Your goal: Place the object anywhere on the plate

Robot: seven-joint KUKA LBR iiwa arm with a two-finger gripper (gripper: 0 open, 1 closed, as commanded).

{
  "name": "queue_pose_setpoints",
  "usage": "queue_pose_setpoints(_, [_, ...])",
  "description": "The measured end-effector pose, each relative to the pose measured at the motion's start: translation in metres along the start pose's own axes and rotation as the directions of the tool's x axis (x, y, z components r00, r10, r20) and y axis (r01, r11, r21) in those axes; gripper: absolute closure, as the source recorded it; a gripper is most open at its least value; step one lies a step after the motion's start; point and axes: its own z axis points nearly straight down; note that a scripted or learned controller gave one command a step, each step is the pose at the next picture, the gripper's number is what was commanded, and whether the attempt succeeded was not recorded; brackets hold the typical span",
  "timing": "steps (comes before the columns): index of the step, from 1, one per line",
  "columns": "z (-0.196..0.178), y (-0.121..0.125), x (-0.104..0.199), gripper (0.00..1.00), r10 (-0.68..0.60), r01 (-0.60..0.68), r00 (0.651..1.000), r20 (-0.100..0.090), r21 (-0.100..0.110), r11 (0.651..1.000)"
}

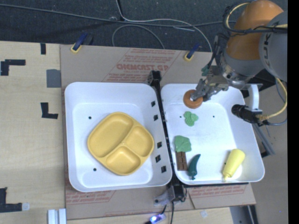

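Donut (192,100) under tool (203,93), arm (247,45) reaching from rt

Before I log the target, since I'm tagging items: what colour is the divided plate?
Yellow; the plate lies in the left bin, clearest in the camera view.

Plate (121,143) in left bin (74,125)
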Motion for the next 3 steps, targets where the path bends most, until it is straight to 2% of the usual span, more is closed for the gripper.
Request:
queue_pose_setpoints(1, [-0.005, -0.024, 0.049, 1.00, -0.003, 0.003, 1.000, -0.001, -0.003, 1.000])
queue_pose_setpoints(3, [0.014, -0.063, 0.136, 1.00, -0.002, 0.002, 1.000, 0.000, 0.000, 1.000])
